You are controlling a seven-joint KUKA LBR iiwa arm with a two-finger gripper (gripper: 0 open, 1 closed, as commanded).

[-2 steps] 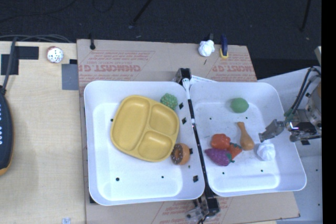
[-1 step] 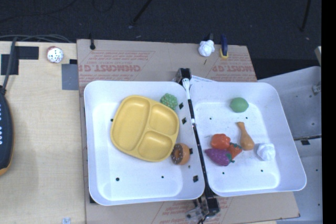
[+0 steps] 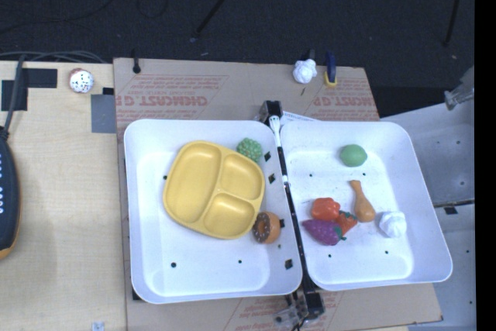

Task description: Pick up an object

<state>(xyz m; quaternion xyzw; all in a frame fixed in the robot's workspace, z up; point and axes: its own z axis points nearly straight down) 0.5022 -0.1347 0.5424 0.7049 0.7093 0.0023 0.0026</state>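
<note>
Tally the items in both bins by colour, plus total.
Yellow: 1, divided plate
Green: 2, bumpy piece, round piece
Red/orange: 2, pepper, strawberry
Purple: 1, grapes
Tan: 1, drumstick
White: 1, lump
Brown: 1, donut
Total: 9

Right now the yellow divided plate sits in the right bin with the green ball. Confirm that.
Not right. The camera view shows the yellow divided plate in the left bin; the green ball lies in the right bin.
</note>
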